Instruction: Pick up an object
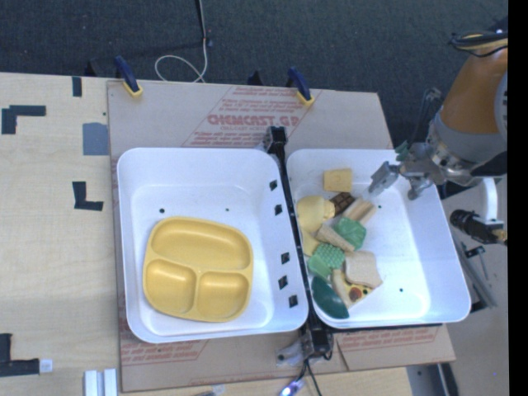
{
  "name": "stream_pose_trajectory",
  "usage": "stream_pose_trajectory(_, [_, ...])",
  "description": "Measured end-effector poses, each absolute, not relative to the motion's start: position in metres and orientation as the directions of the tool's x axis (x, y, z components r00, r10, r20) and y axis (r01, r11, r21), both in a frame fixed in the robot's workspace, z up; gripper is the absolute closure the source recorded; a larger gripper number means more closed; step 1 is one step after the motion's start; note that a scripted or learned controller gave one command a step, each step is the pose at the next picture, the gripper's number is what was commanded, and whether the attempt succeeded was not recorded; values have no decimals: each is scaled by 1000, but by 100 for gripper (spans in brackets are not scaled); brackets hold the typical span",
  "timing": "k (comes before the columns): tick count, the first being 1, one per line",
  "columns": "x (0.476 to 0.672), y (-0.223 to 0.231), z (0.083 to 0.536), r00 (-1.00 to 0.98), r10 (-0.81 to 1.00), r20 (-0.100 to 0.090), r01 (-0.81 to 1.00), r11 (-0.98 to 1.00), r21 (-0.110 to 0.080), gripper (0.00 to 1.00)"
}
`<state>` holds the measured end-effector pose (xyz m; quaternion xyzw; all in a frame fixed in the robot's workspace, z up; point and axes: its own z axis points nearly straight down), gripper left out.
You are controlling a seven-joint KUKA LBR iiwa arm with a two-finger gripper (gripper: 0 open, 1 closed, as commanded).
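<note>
Hovering over right bin, upper right part: gripper, fingers spread wide, nothing between. Toy food pile at bin's left side. Yellow divided plate in left bin.

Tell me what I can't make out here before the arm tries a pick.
- Gripper, camera view: small and blurred above the right bin; whether it is open or shut can't be told.
- Pile of toy food: pieces overlap, so lower ones are partly hidden and several can't be identified.
- Arm: cut off at the right side.
- Yellow tray in the left bin: fully visible.
</note>
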<state>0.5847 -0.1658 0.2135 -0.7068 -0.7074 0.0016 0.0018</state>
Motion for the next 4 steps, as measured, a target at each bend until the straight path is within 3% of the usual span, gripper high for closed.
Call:
stream_pose_trajectory(1, [613,-155,96,0,1000,0,1000,0,-1,0])
stream_pose_trajectory(2, [664,-140,83,-3,1000,-1,1000,3,-3,0])
stream_pose_trajectory(3, [663,-140,93,-3,1000,1,1000,3,-3,100])
stream_pose_trajectory(4, [634,-100,204,-4,1000,1,1000,4,5,100])
